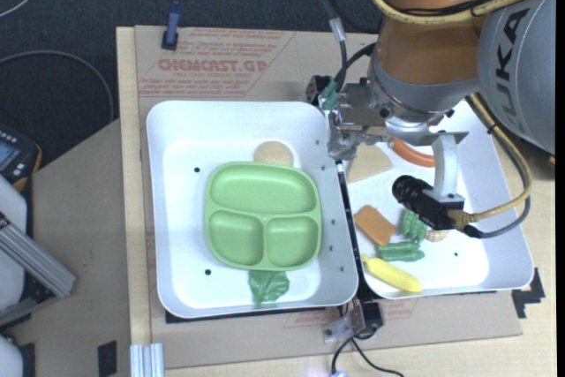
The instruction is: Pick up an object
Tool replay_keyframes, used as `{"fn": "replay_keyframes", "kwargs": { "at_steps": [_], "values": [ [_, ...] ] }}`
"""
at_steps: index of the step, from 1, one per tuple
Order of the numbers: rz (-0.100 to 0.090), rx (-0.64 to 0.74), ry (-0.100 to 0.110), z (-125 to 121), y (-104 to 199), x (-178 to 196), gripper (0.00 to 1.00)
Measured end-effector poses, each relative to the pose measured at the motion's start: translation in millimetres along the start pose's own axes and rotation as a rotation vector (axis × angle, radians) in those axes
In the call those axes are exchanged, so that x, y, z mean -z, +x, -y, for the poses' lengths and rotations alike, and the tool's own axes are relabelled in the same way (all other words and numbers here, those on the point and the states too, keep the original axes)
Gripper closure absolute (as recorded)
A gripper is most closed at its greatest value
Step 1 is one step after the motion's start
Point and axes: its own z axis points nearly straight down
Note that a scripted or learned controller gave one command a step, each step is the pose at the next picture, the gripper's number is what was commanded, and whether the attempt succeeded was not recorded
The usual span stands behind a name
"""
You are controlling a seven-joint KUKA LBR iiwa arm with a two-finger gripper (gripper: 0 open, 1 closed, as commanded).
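End effector sits low over the divider between the left bin and the right bin, at the far end of that wall. Can't tell if it's open or closed, the wrist blocks it. Nothing visibly held.

Step, my read: approach/descent for a grasp, pick not yet done.

Likely target: the tan wedge in the right bin, just right of the tool. Other candidates:
- right bin: red-orange sausage further right, orange block, yellow banana at the near edge
- left bin: green divided plate, beige disc just beyond it

Next move probably needs a small shift right off the bin wall, or it clips the rim instead of closing on the wedge.

Arm pose: reaches in from the right, orange band above the wrist, tool pointing down and a bit left.
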Motion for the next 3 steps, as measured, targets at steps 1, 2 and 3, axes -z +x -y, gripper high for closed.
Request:
{"fn": "replay_keyframes", "kwargs": {
  "at_steps": [1, 2, 3],
  "values": [
    [0.001, 0.001, -0.001, 0, 0, 10, 1.0],
    [0.001, 0.001, -0.003, -1, 1, 20, 1.0],
    [-0.008, 0.012, 0.001, -2, 143, 42, 1.0]
  ]
}}
